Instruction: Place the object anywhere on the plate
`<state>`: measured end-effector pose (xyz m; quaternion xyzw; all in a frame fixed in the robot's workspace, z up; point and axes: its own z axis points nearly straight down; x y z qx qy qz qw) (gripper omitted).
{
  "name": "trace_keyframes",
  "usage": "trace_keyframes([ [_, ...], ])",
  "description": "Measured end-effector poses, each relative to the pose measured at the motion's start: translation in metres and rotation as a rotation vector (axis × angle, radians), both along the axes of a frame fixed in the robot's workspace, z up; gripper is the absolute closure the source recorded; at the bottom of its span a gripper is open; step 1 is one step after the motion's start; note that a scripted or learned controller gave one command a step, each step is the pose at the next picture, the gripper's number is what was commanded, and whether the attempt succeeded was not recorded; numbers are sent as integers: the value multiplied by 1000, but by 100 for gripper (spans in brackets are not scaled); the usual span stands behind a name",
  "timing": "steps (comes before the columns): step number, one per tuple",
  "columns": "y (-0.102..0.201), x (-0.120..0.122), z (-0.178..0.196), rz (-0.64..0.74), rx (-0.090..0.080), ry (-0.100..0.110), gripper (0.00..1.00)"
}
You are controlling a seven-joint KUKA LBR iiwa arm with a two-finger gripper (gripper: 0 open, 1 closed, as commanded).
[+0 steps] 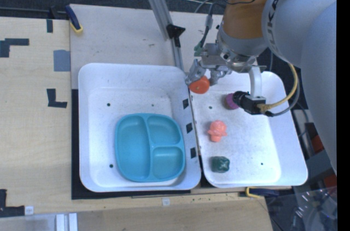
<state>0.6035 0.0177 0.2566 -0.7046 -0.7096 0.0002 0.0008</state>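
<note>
Gripper (200, 78) closed on an orange ball (199, 85), right of the blue plate (149, 147).
The ball hangs above the right bin (273, 170), up and right of the plate; a pink toy (217, 130) and dark green lump (220, 164) lie right of it.

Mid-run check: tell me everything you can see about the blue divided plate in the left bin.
The light blue divided plastic plate is a rounded rectangle with a raised rim and three compartments: one long section on its left, two smaller ones on its right. It looks smooth and slightly glossy. It lies flat, right side up, on the floor of the left shallow white bin, toward the bin's front right corner, turned slightly askew. Nothing lies on it, and the hand is apart from it.
</note>
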Motion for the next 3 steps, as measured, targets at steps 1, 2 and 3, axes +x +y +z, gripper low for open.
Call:
trace_keyframes([
  [1,49,-3,-8,-1,0,2,100],
  [2,90,8,-21,-2,-1,1,100],
  [3,88,8,-21,-4,-2,1,0],
])
